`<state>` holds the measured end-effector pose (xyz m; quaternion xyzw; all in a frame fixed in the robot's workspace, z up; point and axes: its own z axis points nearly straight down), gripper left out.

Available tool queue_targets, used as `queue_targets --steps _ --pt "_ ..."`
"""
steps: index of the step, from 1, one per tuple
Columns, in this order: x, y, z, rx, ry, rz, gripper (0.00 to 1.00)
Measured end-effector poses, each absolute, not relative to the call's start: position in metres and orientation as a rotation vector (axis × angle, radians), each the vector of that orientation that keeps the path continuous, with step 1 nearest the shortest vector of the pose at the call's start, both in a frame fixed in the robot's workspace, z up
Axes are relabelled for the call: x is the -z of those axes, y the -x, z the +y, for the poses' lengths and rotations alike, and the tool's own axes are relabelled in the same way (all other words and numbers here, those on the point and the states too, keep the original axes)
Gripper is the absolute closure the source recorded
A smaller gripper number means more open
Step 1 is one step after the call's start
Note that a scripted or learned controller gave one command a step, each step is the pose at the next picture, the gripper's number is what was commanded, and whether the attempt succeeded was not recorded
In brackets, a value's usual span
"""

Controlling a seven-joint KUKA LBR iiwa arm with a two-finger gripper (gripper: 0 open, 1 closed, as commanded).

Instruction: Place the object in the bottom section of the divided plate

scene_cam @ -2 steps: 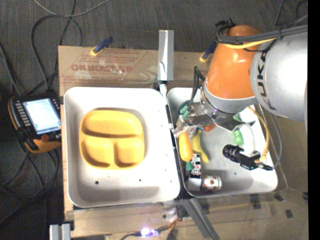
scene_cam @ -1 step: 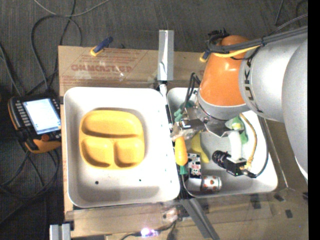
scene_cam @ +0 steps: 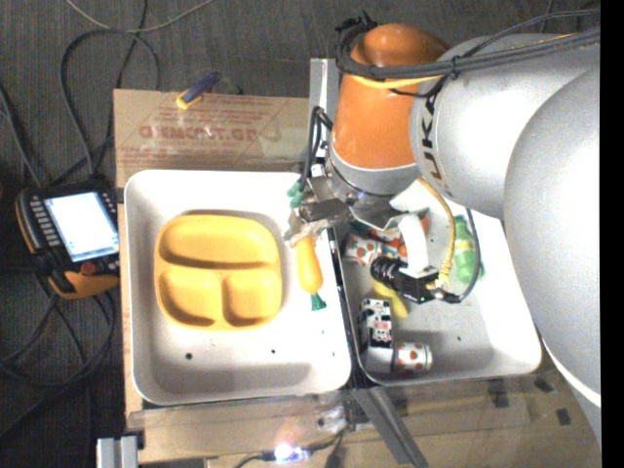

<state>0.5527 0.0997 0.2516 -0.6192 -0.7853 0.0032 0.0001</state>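
A yellow divided plate lies in the left bin, with one long section at its far side and two smaller sections at its near side. My gripper hangs just right of the plate, under the orange wrist band. An orange toy carrot with a green tip hangs from it, its upper end between the fingers. The carrot is above the left bin's right side, beside the plate's right rim and outside all of its sections.
The right bin holds several items: a spotted red cup, a dark can, a red-and-silver can and a green object. The arm covers much of that bin. A tablet sits left of the bench.
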Motion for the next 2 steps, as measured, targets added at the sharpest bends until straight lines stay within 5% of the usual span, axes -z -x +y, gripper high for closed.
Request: queue_targets --steps 1,2 --pt "-0.2125 -0.6015 0.1595 -0.011 1.877 -2.519 1.00" --pt "-0.2128 -0.6016 0.1595 -0.011 1.878 -2.520 0.00"
